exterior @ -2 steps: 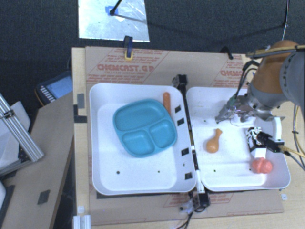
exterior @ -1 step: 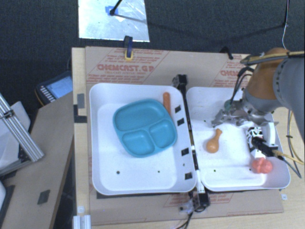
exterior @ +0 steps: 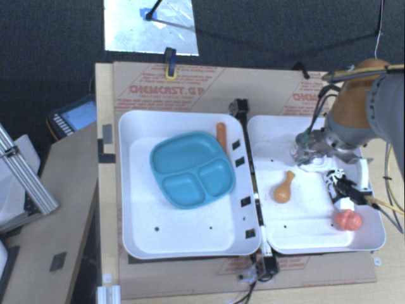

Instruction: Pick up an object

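The grey arm [exterior: 380, 106] reaches in from the right, and its gripper [exterior: 308, 151] sits low over the upper part of the right bin [exterior: 278, 236], close to the white floor there. From this angle it cannot be told whether the gripper is open or closed, and nothing can be made out in its grasp. Two loose things lie in this same bin. An orange drumstick-shaped toy [exterior: 284, 187] lies near the middle, below and to the left of the gripper and apart from it, its thin end pointing up towards it. A pink lump [exterior: 348, 220] rests in the lower right corner, well apart from the gripper. The left bin [exterior: 190, 233] holds a blue divided plate [exterior: 192, 168] lying flat near its centre. A slim orange-red stick [exterior: 221, 134] lies just beside the plate's upper right edge, near the wall between the two bins
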